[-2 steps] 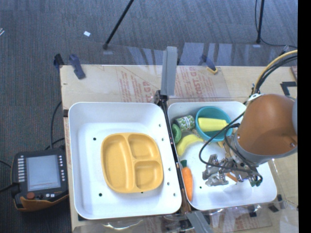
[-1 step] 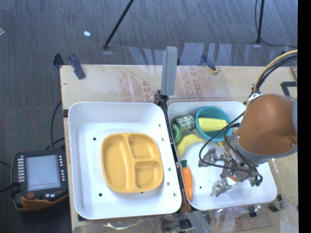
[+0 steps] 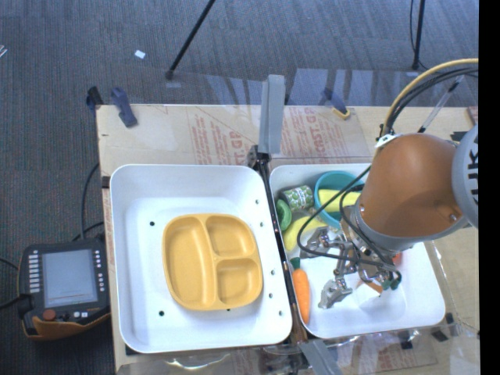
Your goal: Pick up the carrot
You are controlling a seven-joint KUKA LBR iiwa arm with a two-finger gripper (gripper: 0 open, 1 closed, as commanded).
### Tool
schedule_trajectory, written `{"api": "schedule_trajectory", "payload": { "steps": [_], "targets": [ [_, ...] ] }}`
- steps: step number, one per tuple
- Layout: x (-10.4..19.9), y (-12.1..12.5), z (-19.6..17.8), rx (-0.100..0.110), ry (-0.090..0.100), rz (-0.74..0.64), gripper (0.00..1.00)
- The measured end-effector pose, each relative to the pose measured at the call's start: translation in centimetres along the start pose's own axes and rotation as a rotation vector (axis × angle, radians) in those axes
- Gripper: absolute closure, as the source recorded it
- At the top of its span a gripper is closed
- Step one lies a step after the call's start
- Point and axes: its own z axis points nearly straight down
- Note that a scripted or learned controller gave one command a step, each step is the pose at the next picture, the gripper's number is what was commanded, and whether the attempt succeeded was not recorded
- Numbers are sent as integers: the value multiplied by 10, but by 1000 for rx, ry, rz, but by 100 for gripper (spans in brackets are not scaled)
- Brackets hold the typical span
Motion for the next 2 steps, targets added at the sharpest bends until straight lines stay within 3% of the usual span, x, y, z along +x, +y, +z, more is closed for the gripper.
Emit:
{"api": "schedule_trajectory", "payload": {
  "steps": [1,2],
  "targets": [
    [1,-1,1,0,3,1,0],
    [3,2,2,0,5,123,0]
  ]
}}
